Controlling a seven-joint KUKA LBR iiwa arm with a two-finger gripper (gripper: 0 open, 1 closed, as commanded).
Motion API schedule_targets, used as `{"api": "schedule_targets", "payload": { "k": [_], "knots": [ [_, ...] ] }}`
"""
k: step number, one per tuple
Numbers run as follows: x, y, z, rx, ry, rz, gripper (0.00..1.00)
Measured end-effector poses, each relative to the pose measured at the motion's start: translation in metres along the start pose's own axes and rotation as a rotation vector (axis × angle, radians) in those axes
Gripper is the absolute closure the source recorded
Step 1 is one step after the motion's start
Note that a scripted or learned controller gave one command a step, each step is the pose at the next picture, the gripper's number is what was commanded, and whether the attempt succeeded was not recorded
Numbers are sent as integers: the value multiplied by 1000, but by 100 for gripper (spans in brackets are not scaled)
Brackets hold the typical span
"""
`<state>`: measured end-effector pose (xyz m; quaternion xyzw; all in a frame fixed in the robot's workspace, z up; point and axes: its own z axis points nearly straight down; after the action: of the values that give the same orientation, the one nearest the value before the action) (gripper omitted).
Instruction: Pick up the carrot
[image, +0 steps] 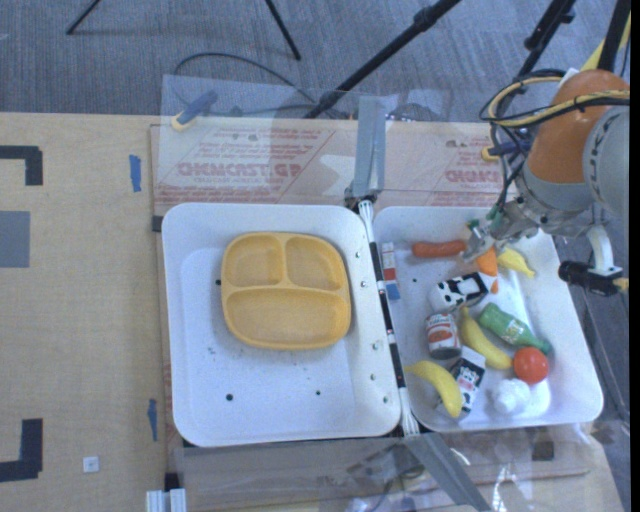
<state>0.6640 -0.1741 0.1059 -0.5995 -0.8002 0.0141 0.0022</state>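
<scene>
The carrot (487, 263) shows as a short bright orange piece in the back half of the right bin (580, 400), between a black-and-white toy (459, 291) and a small yellow banana (516, 262). My gripper (483, 243) hangs low right over the carrot's back end and covers part of it. Whether it touches the carrot I cannot tell. The grey arm with its orange band (570, 130) comes in from the upper right.
A red-orange sausage-like piece (439, 249) lies just left of the gripper. Nearer the front are a can (441, 335), two bananas (483, 342) (440, 384), a green bottle (508, 325), a tomato (531, 365) and a white lump (511, 397). The left bin (190, 400) holds a yellow divided plate (286, 290).
</scene>
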Motion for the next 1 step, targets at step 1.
{"api": "schedule_targets", "payload": {
  "k": [1],
  "knots": [
    [-12,0,-33,-29,9,-152,100]
  ]
}}
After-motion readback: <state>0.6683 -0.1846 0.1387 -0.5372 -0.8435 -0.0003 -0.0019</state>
